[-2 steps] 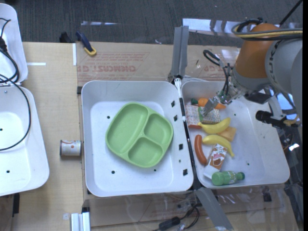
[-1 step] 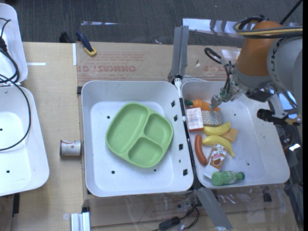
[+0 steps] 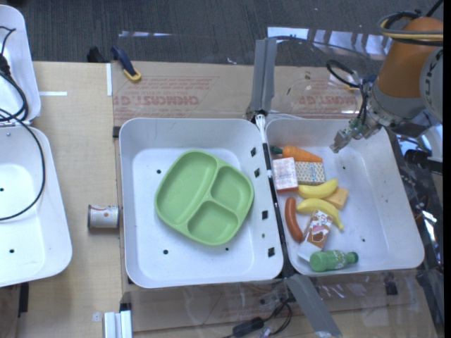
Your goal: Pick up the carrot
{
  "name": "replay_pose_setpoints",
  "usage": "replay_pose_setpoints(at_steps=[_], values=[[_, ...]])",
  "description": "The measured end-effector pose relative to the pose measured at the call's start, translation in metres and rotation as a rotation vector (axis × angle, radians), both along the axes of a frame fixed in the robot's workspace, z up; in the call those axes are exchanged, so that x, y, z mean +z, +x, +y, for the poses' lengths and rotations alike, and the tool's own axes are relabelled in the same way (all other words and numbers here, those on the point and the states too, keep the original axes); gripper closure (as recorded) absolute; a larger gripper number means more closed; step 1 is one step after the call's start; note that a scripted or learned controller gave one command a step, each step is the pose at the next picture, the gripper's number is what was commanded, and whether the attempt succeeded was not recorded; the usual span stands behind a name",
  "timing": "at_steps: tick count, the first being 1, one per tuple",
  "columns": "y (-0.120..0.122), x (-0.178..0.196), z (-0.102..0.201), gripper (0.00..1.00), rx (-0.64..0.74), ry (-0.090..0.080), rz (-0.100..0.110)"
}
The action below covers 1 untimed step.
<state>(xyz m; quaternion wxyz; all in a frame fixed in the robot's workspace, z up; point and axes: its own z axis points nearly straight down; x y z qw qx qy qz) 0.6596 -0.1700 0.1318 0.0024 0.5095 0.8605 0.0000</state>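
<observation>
- Carrot (image 3: 301, 153): I see it lying flat near the back of the right bin (image 3: 377, 210), by the bin's inner wall, orange body with a bit of green at its left end. It sits left of the gripper and slightly nearer the camera, clearly apart from it.
- Gripper (image 3: 340, 142): hanging over the back of the right bin, near the rear wall, tip pointing down and left. Too small and blurred for me to say whether it is apart or closed; nothing visible in it, and it touches none of the items.
- Arm (image 3: 409, 62): comes in from the upper right, orange band above the wrist, cables running along it.
- Right bin contents, all left of and below the gripper: a wafer-looking block (image 3: 310, 170) just under the carrot, a red-and-white carton (image 3: 285, 174) beside it, two bananas (image 3: 317, 197), an orange wedge (image 3: 338, 198) touching them, a red sausage (image 3: 293, 219), a small juice-box-style pack (image 3: 318, 229), a green bottle (image 3: 333, 260) lying on its side at the front edge.
- Left bin (image 3: 141, 210): well left of the gripper, holds a green three-compartment plate (image 3: 204, 197).
- Outside the bins, far left of the gripper: a small can (image 3: 103, 217) on its side on the bench (image 3: 70, 90).
</observation>
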Motion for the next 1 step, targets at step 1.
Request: replay_pose_setpoints(at_steps=[1], values=[[0.0001,-0.0001,0.0004,0.00,0.001,0.000,0.000]])
